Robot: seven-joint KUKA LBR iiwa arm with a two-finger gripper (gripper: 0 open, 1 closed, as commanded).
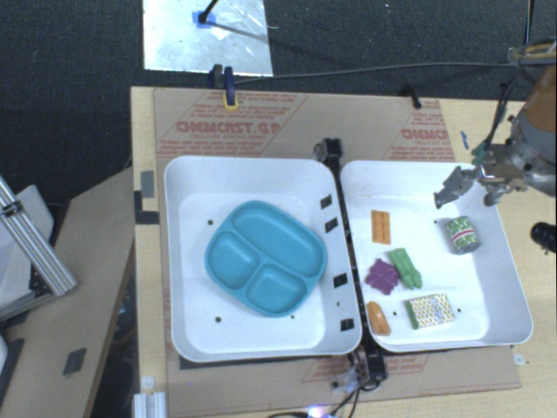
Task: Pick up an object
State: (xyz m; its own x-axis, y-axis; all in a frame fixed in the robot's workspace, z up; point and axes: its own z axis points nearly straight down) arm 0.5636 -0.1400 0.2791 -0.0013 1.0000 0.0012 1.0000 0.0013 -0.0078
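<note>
a metal rail (30, 242) is slanting across the far left, off the bench. the left bin (187, 233) is holding a blue plate (265, 257) with three sections, sitting near its middle. above the bins, a blue-and-yellow clamp (228, 88) is pinning a cardboard sheet (287, 124) at its top edge, and a foil square (204, 24) is lying beyond it on the dark floor. black clips (339, 279) are running down the seam between the bins. the right bin (505, 277) is holding the loose things: an orange block (381, 226) upright near the seam, a purple piece (381, 275) touching a green piece (406, 268) just right of it, an orange piece (378, 318) at the lower left corner, and a patterned box (430, 310) beside that. a green-banded can (461, 234) is lying apart toward the right wall. the gripper (474, 187) is hanging over the bin's upper right, just above the can, its jaws spread with nothing between them. nothing is standing between gripper and can.
</note>
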